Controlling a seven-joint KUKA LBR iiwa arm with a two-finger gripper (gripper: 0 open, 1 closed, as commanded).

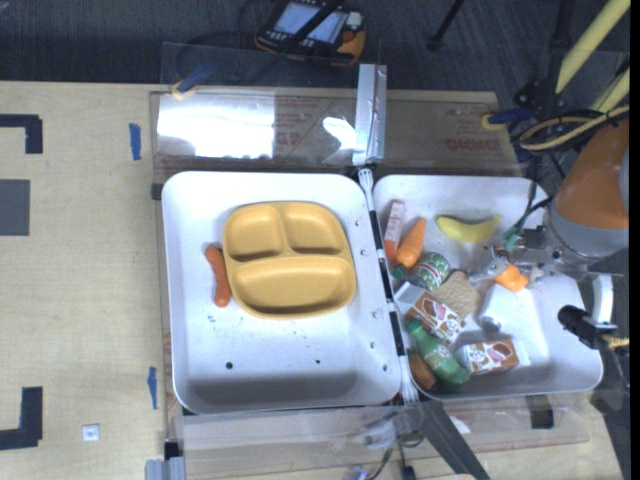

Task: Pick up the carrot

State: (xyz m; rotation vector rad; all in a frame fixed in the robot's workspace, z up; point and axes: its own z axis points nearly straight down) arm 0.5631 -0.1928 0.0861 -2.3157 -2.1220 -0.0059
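The carrot, orange and tapered, lies near the left wall of the right bin, beside a small red-and-white packet. My gripper reaches in from the right and hangs over the middle right of that bin, well to the right of the carrot. A small orange piece sits right at the gripper's tip; whether it is held is unclear. The grey wrist with the orange band stands above the bin's right edge.
The right bin also holds a banana, a green can, a cracker, a printed box, a green bottle and a small carton. The left bin holds a yellow divided plate and an orange sausage.
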